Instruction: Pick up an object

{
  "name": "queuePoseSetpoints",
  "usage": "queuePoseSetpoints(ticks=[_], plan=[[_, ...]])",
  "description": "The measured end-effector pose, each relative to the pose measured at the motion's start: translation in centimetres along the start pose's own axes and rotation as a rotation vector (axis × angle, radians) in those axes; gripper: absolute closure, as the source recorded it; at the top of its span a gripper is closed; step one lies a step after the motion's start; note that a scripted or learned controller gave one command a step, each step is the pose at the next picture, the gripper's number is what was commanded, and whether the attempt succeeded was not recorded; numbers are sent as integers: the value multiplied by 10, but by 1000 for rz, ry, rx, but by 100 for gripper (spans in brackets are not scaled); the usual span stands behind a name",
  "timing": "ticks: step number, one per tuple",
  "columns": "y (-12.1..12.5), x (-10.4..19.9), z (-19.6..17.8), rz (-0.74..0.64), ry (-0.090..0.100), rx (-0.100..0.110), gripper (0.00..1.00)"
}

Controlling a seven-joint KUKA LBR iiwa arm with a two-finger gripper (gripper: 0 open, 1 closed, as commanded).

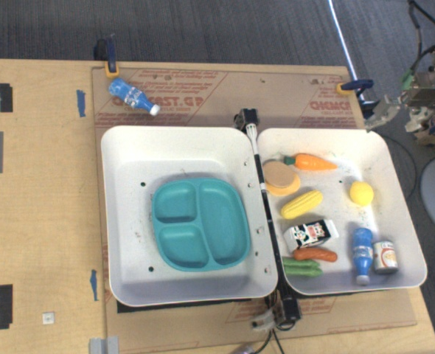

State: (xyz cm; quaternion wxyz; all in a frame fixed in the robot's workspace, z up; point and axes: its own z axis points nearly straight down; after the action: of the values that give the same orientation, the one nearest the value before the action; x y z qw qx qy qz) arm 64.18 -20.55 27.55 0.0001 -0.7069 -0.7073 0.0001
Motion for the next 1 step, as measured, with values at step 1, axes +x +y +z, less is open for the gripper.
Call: queuePoseSetpoints(ticks=[1], plan=[[-42, 77, 163, -81, 1, 2, 0]])
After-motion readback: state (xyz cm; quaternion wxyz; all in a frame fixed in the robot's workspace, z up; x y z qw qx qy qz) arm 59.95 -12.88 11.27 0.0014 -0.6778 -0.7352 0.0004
